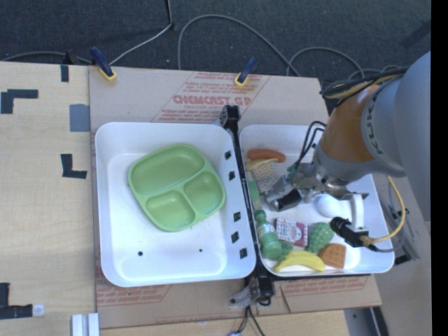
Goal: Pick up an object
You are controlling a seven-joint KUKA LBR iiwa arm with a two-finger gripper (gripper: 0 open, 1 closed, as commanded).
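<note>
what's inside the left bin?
The left bin holds a green divided plate, lying flat with its three compartments bare. Anything beneath the plate is covered and cannot be seen.

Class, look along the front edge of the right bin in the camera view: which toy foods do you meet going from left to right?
green bottle → banana → waffle

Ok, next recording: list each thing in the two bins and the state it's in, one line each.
Green three-compartment plastic plate: flat in the left white bin, nothing on it.
Yellow toy banana: lying at the near wall of the right white bin.
Orange toy hot dog: lying near the far wall.
Gripper: lowered among the right bin's toys.
</note>
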